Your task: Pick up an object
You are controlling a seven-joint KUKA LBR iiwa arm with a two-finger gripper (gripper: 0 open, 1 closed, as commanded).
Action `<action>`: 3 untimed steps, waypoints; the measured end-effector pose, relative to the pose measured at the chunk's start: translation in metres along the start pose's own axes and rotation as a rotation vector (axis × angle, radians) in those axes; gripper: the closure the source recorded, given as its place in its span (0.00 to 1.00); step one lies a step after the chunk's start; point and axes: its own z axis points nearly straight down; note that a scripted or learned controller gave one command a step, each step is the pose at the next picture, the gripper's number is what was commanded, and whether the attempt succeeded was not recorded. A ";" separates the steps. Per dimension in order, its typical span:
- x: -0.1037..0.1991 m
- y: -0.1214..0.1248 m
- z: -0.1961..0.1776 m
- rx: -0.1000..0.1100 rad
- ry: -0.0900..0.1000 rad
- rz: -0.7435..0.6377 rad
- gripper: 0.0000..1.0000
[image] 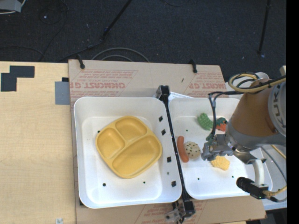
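In the right bin (210,190) lie an orange-red sausage (181,149), a speckled beige cookie (191,149), a green leafy piece (204,121), a small orange-and-green piece (221,123) and a yellow corn-like piece (220,163). My gripper (211,151) hangs low over the bin's middle, just right of the cookie and at the upper left edge of the yellow piece. The arm's orange band and grey wrist cover the bin's right part.
The left bin (88,181) holds a yellow three-compartment plate (129,146). A black divider (170,143) with clips runs between the bins. Cables loop around the arm at the right. Cardboard lies under both bins, with wooden bench to the left.
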 end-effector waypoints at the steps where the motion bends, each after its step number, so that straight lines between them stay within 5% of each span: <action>1: -0.001 0.001 -0.051 -0.002 0.000 0.000 1.00; 3: 0.107 0.003 -0.057 0.002 0.002 -0.005 1.00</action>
